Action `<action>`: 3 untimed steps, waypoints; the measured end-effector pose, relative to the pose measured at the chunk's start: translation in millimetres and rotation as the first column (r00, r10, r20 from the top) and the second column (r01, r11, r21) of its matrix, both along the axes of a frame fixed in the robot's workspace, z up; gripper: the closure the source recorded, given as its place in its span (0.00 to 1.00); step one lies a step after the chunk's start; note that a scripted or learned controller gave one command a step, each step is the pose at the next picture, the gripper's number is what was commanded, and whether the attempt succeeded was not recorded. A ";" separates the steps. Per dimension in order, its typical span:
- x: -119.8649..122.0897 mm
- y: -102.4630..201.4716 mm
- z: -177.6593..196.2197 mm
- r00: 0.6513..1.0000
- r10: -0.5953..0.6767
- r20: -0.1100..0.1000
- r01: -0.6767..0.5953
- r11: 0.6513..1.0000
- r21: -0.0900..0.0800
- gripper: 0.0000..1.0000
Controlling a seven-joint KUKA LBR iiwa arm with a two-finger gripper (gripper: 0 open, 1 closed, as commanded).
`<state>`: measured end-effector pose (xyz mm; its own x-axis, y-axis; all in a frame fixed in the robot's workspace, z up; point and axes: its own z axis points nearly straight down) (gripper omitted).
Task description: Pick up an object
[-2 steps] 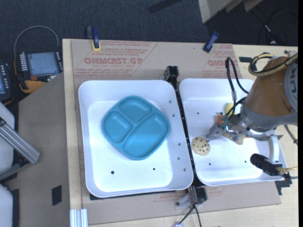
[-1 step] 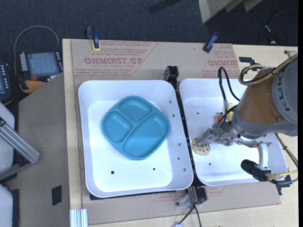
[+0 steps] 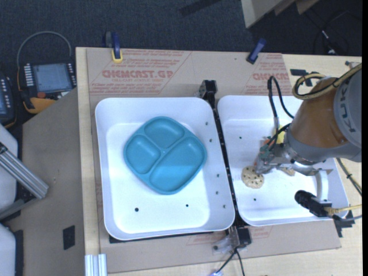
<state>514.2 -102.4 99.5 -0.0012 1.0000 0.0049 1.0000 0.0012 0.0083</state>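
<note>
The bench point(image 3: 149, 68) wears brown paper with red print, with dark carpet point(image 3: 144, 10) beyond it and blue clamps point(image 3: 117, 48) on its far edge. Two white bins sit side by side — the left bin point(image 3: 106, 154) holds a blue divided plate point(image 3: 165, 154), the right bin point(image 3: 241, 114) a round cookie point(image 3: 252, 179) near the shared wall. My gripper point(image 3: 265, 164) hangs just beside that cookie — apart or together, I cannot tell.
</note>
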 end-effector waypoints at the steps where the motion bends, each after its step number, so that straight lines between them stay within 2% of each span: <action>1: 5.7 3.8 44.2 1.000 0.000 -0.003 0.000 1.000 -0.007 1.00; 2: -1.2 9.1 99.8 1.000 0.000 -0.001 0.000 1.000 -0.006 1.00; 3: 0.1 9.0 123.2 1.000 0.000 -0.003 0.000 1.000 -0.007 1.00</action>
